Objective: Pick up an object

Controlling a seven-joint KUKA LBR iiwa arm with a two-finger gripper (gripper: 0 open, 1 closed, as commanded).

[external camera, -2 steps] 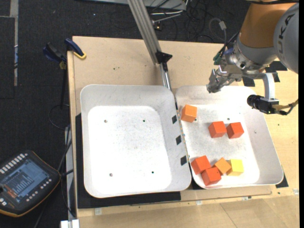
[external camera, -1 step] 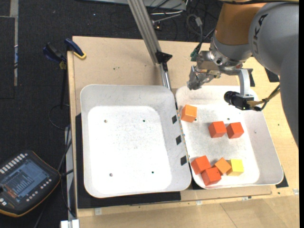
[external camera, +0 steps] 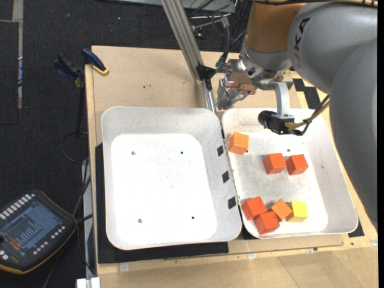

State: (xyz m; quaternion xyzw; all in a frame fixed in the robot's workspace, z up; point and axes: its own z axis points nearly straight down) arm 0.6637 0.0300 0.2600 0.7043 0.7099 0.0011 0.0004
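The right white bin (external camera: 336, 179) holds several small blocks. A light orange block (external camera: 239, 143) lies near its left wall. An orange-red block (external camera: 274, 162) and a red block (external camera: 297, 164) sit side by side in the middle. Near the front are two red-orange blocks (external camera: 252, 207) (external camera: 267, 222), an orange block (external camera: 281, 209) and a yellow block (external camera: 299, 209). My gripper (external camera: 230, 96) hangs over the far left corner of this bin, above and behind the light orange block. I see nothing held in it.
The left white bin (external camera: 114, 161) lies beside the right one. A slanted aluminium post (external camera: 183, 32) rises behind the bins, close to the gripper. Blue and yellow clamps (external camera: 81, 65) sit at the bench's far left corner. A teach pendant (external camera: 30, 230) rests at lower left.
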